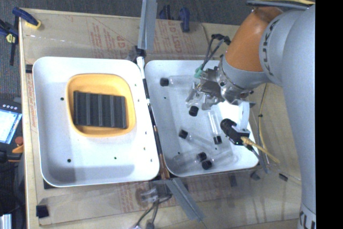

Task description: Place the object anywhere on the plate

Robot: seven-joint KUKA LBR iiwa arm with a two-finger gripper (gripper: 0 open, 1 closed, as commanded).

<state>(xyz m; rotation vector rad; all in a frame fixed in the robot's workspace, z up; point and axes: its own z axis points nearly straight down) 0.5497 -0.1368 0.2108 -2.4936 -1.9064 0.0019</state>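
- We see 2 white bins side by side: the left bin (48, 115) and the right bin (171, 115).
- The left bin holds 1 yellow plate (100, 83) with a dark ribbed insert at its centre.
- In the right bin lie several clear vials with black caps. We count about 6 caps, though the clear bodies blur together: 1 vial (164, 82) at the bin's 11 o'clock, 1 (193, 111) near the centre, 1 (183, 134) at 7 o'clock from centre, and 2 (203, 161) close together at 6 o'clock.
- The gripper (206, 95) hangs over the right bin's 1 o'clock area, just above the central vial; we cannot tell how it is set.
- The grey arm (284, 61) covers the bin's 3 o'clock side.
- Between gripper and plate stand the 2 bins' adjoining walls.
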